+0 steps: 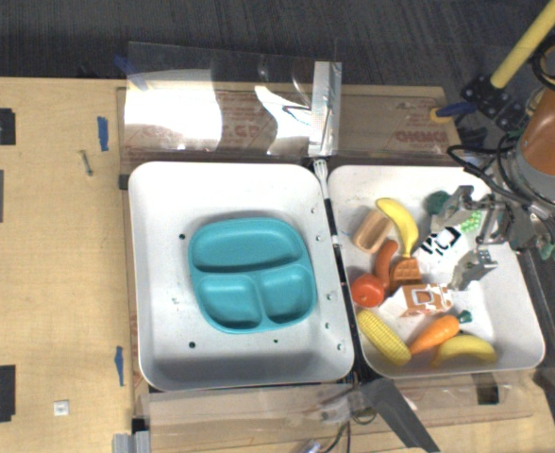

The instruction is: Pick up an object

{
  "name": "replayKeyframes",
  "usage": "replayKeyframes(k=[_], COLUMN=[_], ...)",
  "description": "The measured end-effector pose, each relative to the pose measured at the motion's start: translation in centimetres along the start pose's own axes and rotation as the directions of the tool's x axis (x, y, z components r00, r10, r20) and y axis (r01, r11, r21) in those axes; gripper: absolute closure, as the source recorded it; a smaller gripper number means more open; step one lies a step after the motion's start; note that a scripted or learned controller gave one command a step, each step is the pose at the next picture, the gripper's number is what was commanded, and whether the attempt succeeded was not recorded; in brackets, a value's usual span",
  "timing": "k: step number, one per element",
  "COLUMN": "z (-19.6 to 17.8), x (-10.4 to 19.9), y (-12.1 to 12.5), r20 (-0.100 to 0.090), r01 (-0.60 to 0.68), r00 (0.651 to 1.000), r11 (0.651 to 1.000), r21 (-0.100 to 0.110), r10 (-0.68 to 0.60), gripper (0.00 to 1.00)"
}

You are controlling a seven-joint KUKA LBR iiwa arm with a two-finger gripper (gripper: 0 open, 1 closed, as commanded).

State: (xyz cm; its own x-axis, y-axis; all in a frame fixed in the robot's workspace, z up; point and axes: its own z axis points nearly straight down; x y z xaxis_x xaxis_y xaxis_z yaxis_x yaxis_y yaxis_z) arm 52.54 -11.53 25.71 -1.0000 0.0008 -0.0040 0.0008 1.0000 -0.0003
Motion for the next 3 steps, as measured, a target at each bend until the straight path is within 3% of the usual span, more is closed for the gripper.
replayKeyframes(k=[1, 2, 3], z=[14.7, 16.7, 16.9], x=[3.9, 3.8, -3.9], y=[-0.4, -3.9, -1.3], r20=[0.009, 0.009, 0.006], r01=[0.064, 0.072, 0.211], r00=[0.998, 0.997, 0.977], r11=[0.998, 0.997, 0.977], r21=[0.002, 0.001, 0.002], r10=[-0.064, -0.072, -0.211], gripper=[0.0, 0.0, 0.0])
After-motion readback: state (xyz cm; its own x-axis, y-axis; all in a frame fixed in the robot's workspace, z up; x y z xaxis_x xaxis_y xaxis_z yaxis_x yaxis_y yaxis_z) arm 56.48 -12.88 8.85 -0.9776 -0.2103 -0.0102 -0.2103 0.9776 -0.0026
